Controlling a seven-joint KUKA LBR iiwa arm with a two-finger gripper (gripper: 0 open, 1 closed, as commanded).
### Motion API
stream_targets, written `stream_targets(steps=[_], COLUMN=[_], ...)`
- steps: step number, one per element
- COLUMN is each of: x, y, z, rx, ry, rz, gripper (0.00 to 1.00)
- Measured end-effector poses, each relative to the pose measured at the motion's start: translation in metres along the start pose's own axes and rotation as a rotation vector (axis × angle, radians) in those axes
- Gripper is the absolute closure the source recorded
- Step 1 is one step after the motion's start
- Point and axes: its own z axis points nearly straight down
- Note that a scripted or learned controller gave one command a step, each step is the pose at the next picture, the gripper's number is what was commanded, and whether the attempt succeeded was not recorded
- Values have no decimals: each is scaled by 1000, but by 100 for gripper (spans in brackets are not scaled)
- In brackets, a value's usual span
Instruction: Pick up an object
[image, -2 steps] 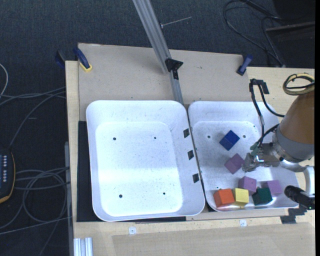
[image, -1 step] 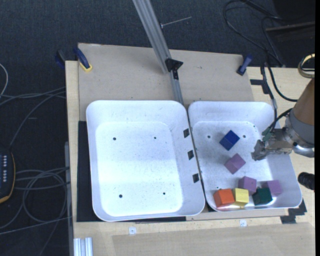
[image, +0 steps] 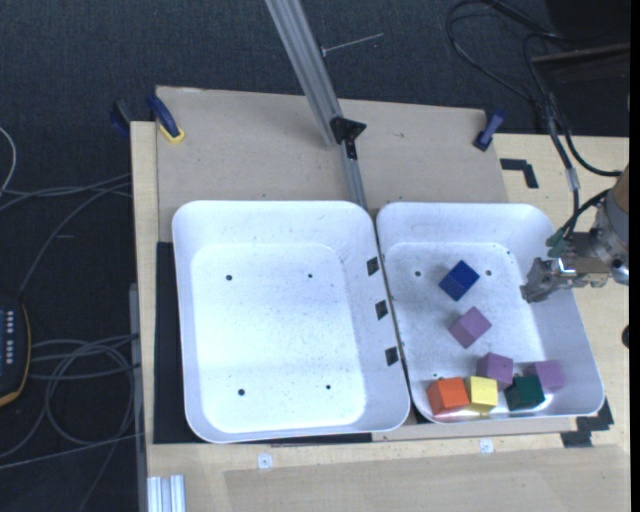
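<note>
A: Camera view first, biggest things down. What's the layout?

B: Wooden bench (image: 300, 130) carrying two white bins. Left bin (image: 275, 320) has nothing to grab. Right bin (image: 420, 225) holds all the blocks. The arm comes in at the right edge, and the gripper (image: 538, 282) sits over the right bin's right wall, roughly level with the blue block.

A: Is it carrying anything?

B: Nothing visible between its tips. Beyond that I cannot tell how wide it stands; it's small and seen side-on.

A: So which block do we go for?

B: The blue cube (image: 460, 279) stands alone in the middle of the bin, toward the far side, well apart from everything. The purple block (image: 470, 326) just nearer is also free on all sides. Either is a cleaner target than the near-edge cluster: orange block (image: 449, 394) touching the yellow block (image: 483, 391), a second purple one (image: 497, 366) just behind them, the green block (image: 522, 393) and another small purple block (image: 548, 374) to the right.

A: Advice for the approach?

B: I'd move left to centre over the blue cube, line the tips up with two flat faces since it sits turned, and descend straight. In the cluster, a tip would probably land on a neighbour and shove things about.
</note>
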Motion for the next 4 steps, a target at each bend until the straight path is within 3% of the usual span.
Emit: stream_targets(steps=[2, 4], x=[97, 206], y=[56, 97], z=[-6, -5], rx=[4, 6], ry=[4, 4], rz=[-6, -5], gripper=[100, 100])
